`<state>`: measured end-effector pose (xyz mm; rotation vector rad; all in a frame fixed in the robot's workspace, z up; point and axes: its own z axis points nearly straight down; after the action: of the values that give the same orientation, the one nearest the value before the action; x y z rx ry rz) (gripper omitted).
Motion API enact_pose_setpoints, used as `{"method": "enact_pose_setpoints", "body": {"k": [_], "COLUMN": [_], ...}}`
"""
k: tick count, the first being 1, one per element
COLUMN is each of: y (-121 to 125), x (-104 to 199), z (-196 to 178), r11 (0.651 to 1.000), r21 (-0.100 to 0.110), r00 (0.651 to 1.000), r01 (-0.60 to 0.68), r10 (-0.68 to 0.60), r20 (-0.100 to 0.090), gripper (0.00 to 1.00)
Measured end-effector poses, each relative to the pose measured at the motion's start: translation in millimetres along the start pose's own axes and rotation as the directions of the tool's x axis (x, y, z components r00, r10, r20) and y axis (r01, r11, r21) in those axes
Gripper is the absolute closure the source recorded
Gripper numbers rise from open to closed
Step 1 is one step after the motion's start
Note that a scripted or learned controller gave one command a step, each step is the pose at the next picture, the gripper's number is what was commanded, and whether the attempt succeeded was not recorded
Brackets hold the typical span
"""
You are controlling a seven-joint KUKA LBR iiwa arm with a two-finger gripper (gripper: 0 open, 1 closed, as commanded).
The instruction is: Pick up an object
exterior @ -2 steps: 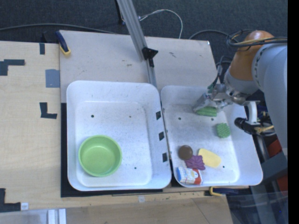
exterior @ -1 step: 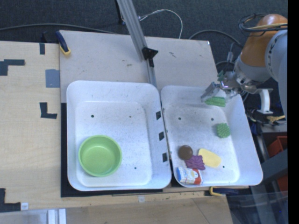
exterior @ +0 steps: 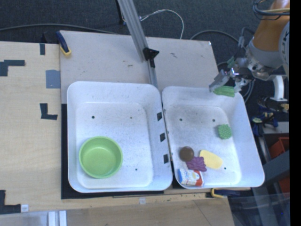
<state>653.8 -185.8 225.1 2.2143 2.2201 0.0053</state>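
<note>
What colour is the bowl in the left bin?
Light green. The bowl shows best in the camera view, at the near left corner of the left bin.

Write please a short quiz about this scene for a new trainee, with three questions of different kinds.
1. True or false: the green bowl lies in the right bin.
2. Which thing touches the purple toy? A) brown ball B) green bowl C) green textured block
3. What colour is the piece at the gripper?

Key: 1. False, it lies in the left bin. 2. A. 3. Green; the green piece sits over the right bin's far rim.
</note>
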Motion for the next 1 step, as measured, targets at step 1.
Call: {"method": "enact_pose_setpoints", "body": {"k": [1], "y": [0.3], "x": [0.6], "z": [-3.1], "r11": [1.000], "r21": [0.007], "r00": [1.000], "r01": [-0.001], "r10": [0.001], "r20": [-0.002], "gripper": [1.00]}}
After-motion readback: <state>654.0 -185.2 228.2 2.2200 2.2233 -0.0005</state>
